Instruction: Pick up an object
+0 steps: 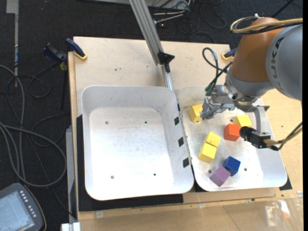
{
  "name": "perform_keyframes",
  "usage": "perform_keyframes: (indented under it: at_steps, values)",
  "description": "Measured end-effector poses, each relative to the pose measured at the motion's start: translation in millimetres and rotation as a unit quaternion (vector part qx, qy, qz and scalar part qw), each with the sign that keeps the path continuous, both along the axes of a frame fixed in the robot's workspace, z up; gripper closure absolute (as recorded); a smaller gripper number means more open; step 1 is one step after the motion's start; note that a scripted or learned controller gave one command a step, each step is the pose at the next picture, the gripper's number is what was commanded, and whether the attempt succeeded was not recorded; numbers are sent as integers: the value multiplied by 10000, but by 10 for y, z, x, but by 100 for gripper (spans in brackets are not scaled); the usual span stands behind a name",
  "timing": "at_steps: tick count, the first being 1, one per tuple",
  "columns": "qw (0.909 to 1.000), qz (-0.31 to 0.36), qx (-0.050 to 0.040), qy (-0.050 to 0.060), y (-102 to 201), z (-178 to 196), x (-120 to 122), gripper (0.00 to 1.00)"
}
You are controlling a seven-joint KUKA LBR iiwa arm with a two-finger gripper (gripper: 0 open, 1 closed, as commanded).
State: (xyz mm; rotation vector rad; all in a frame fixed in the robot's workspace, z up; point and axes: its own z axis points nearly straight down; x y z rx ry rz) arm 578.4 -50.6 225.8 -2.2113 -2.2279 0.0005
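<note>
Dark carpet strewn with cables around a pale wooden bench point(120, 57), two shallow white bins upon it side by side. In the right bin point(269, 170), a small yellow block point(195, 113) lying at the far left corner, touching or just short of the pincer point(208, 110) and directly on its left. Whether clamped on that block, apart or together: impossible to tell, the fingertips merging with the block's edge under the grey wrist. Just right of the pincer and a little nearer the camera, an orange block point(232, 132) with another yellow block point(244, 120) tucked behind it, partly hidden by the arm's fittings. Below the pincer, toward the near rim, a longer yellow piece point(209, 147) lying aslant. Further below still and slightly right, a blue cube point(232, 164) touching a purple cube point(220, 175). Well off to the pincer's left, the left bin point(96, 105), speckled white. Above the pincer, a grey metal pole point(147, 23) slanting down to the seam between the bins. Far left, at the bench's back corner, a blue and yellow clamp point(72, 47). At the bottom left corner, on the floor, a grey handheld screen point(17, 211).
</note>
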Motion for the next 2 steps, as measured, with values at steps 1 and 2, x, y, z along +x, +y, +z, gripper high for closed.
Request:
perform_keyframes:
  at_steps: [1,2]
  values:
    - [10000,-1,0,2,451,-64,-155,100]
    - [10000,3,3,-5,877,11,-293,100]
